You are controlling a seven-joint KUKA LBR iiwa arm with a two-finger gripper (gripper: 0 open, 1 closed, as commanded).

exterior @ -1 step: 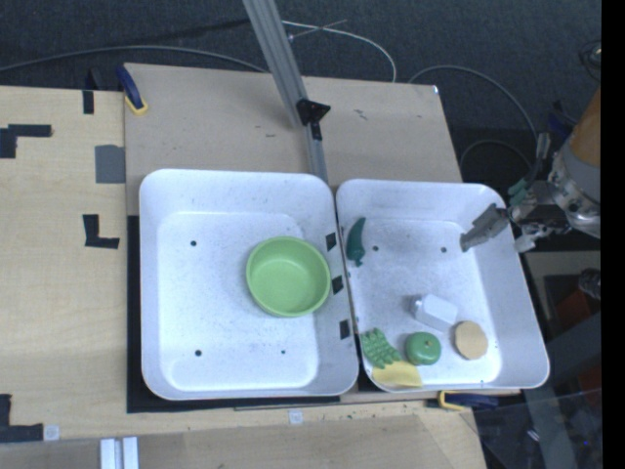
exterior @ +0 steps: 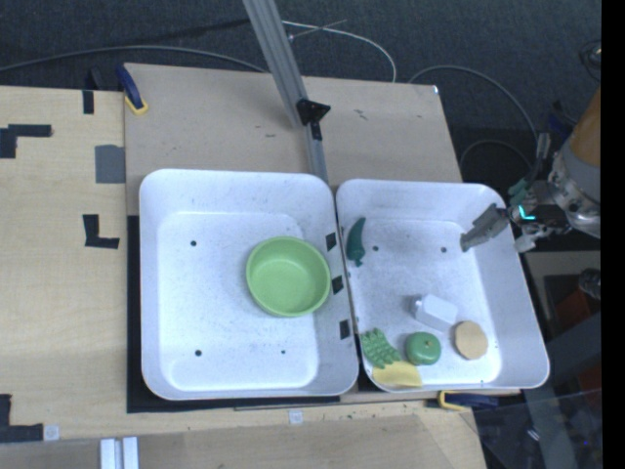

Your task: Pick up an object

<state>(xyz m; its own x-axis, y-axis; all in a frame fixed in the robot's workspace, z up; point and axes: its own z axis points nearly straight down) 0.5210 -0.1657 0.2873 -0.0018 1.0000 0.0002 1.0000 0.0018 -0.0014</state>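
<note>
Hovering at the right bin's [exterior: 508,291] far rim, the gripper [exterior: 485,229], jaws unreadable, seems mid-approach and must next descend toward the green ball [exterior: 423,348].

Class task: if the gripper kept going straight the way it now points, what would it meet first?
Likely bare floor of the right bin. The gripper slants down-left from that bin's right rim; the dark green object lies farther along. Depth is unclear.

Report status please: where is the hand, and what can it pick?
Hand at right bin's upper right rim, holding nothing. Nearest: white block, tan disc. Path unobstructed.
</note>
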